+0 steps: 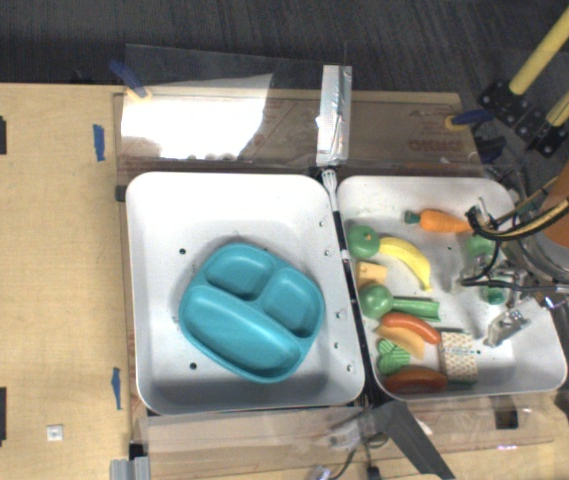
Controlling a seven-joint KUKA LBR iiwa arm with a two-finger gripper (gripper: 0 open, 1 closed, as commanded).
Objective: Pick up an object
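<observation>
On the tabletop, the right white bin holds a crowd of glossy toy foods: a curved yellow banana, an orange carrot, a round green apple, a red-orange piece and a patterned block. Beside them hangs the tool, tangled among cables; whether it is spread or pressed together cannot be told. Left of it, the other bin carries a smooth teal divided plate
</observation>
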